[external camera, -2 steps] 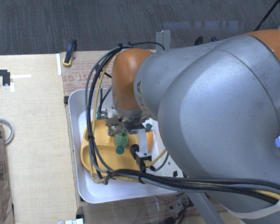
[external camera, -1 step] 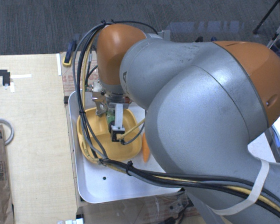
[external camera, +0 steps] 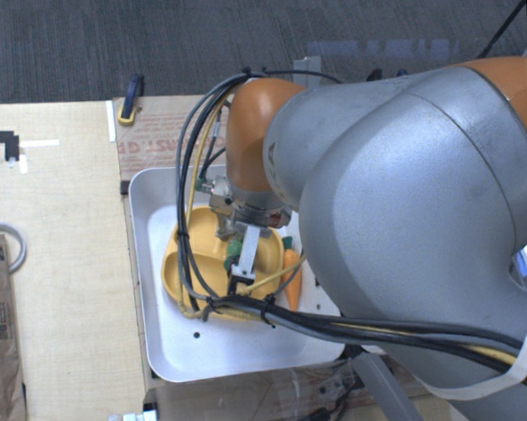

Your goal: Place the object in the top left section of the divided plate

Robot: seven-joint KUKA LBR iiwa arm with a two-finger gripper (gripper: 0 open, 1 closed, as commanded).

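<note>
A yellow divided plate lies in the left white bin. My gripper hangs low over the plate's right half, reaching down from the orange wrist. A small green thing shows right beside the gripper, over the plate; whether it is held cannot be made out. An orange carrot lies at the plate's right rim, with another bit of green just above it. Black and yellow cables cross the plate and hide part of it.
The grey arm covers the right side of the bench. On the wooden top to the left lie a brown paper bag, a metal ring and a black bracket. A yellow-handled tool rests on cardboard behind the bin.
</note>
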